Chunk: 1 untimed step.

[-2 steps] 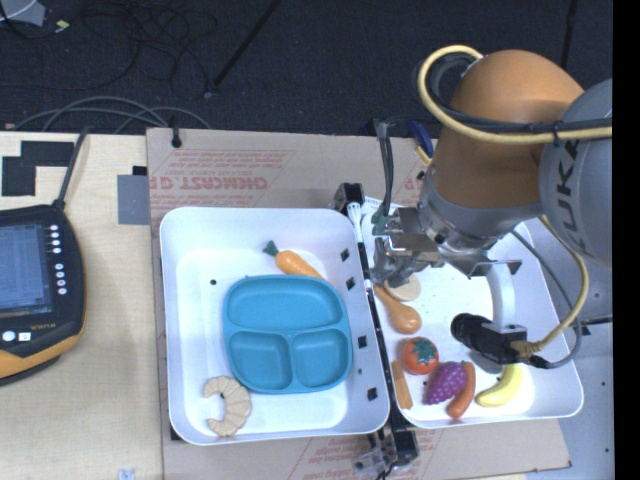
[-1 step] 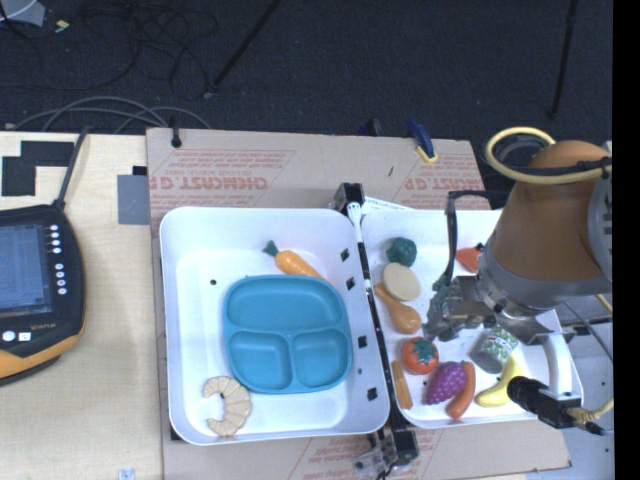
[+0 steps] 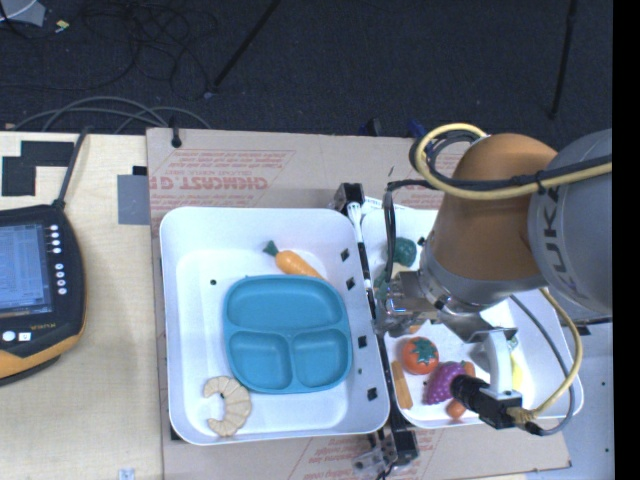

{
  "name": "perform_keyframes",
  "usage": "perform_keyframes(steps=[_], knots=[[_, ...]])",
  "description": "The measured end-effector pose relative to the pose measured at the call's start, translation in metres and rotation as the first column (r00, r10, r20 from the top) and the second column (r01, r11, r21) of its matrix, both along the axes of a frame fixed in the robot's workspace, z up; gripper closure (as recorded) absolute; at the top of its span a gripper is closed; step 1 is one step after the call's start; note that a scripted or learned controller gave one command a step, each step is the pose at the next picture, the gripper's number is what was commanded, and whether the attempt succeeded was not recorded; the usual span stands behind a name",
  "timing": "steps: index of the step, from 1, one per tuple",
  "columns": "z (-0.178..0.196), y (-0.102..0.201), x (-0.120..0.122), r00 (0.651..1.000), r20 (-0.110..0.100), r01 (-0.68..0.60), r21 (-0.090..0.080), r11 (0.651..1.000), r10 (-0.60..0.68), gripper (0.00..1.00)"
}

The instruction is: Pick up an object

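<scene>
We saw the gripper (image 3: 396, 304) low in the right bin (image 3: 535, 318); couldn't tell if open or closed. Toy tomato (image 3: 420, 355) sat just beside it. We judged it light, hard and slick; best gripped across the middle.

A: Item one, floor?
B: Floor (image 3: 300, 48), dark carpet, far side of view; thin cables (image 3: 105, 101) trailing loose across it.
A: Item two, furniture?
B: Worktop (image 3: 110, 368), pale wood grain. Brown cardboard sheet (image 3: 230, 163) flat on it, red print reversed. Control pad (image 3: 30, 278), lit screen, at left edge.
A: Light?
B: Even; soft shadows.
</scene>
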<state>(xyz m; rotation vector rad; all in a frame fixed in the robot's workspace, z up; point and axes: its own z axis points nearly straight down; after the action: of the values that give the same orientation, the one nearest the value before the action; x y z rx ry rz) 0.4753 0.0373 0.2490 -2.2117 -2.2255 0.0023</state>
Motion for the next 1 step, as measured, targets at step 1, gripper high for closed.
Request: perform_keyframes(steps=[1], knots=[[0.0465, 0.0557, 0.0005, 1.0, 0.004, 0.0, 0.0, 1.0, 0.0, 1.0]])
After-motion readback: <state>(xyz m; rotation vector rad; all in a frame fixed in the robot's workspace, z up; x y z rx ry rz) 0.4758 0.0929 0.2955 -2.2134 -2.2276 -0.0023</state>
